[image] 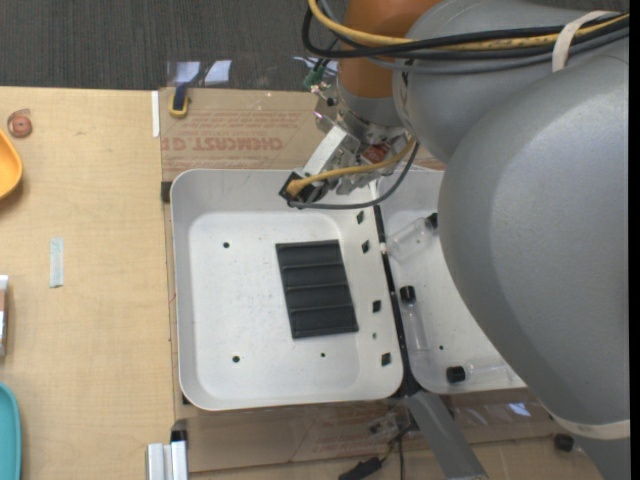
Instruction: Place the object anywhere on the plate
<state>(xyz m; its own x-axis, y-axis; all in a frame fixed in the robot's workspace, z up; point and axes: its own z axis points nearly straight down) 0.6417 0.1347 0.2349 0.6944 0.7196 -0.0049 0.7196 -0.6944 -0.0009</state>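
Note:
A black rectangular slab with ridges across it (317,288) lies flat in the middle of the left white bin (215,368), its long side running front to back. My gripper (358,158) hangs over the far rim, where the two bins meet, beyond and slightly right of the slab and well apart from it. The wrist and cables cover the gripper's tip, and I see nothing held there. The grey arm reaches in from the right and hides most of the right bin (440,353).
Small black clips sit along the rims where the bins meet (385,308). Brown cardboard (240,138) lies behind the bins. On the wooden bench at left are an orange item (6,173) and a teal one (8,438).

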